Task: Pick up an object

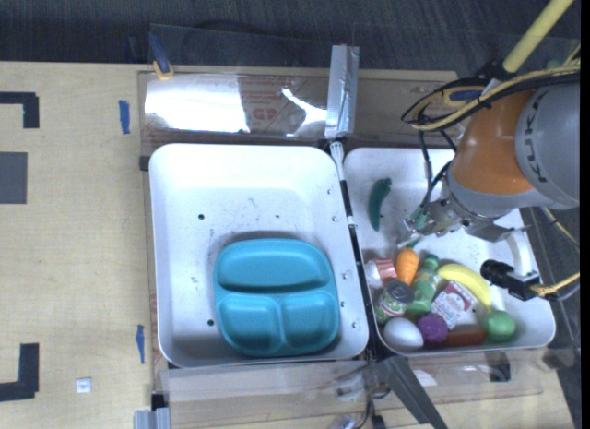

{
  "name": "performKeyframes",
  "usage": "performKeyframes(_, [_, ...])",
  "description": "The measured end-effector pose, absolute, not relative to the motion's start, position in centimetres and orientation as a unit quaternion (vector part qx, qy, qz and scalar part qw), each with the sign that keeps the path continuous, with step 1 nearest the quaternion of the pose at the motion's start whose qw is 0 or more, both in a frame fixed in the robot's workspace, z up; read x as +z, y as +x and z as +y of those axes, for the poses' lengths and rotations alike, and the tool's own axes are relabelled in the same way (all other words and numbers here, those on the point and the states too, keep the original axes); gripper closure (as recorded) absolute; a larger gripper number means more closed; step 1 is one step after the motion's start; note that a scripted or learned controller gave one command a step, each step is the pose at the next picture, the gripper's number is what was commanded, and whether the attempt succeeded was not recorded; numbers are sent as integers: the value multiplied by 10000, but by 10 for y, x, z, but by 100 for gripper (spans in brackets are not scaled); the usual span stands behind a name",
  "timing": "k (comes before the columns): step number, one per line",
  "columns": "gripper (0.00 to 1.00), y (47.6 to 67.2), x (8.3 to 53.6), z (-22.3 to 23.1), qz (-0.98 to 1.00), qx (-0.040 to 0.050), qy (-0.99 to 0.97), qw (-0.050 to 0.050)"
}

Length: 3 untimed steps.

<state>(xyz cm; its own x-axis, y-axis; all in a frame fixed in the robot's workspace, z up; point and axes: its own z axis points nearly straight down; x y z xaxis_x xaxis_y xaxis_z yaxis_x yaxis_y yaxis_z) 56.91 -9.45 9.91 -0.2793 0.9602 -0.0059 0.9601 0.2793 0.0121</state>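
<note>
On the wooden bench [74, 233] sit two white bins side by side. The left bin [175, 187] is the bigger one to look at, and the right bin [539, 326] touches its side. The big grey arm [553, 141] with its orange band [489, 155] comes in from the right and hangs over the top half of the right bin.

A blue tray [277, 293] with three parts lies flat in the left bin, near the front wall.

The gripper [426, 222] is low in the right bin, between a dark green pepper [379, 198] and the pile of toy food. I cannot tell if it is spread or pressed together, and nothing can be seen in its grip.

The pile of toys fills the front of the right bin. A yellow banana [466, 281] lies on a slant in the middle. A white packet [452, 305] with red on it sits just under the banana. A white egg [402, 333] rests at the front, beside a purple ball [431, 330]. An orange carrot [407, 263] is the toy nearest the gripper, just below it. A green ball [501, 326] sits in the front right corner.
</note>
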Motion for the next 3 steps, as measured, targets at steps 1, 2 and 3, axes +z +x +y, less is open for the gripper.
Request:
performKeyframes(1, [100, 605, 196, -43, 7030, 13, 7112, 14])
performKeyframes(2, [100, 639, 184, -78, 6803, -3, 7329, 9])
performKeyframes(3, [100, 590, 191, -45, 6959, -1, 7182, -8])
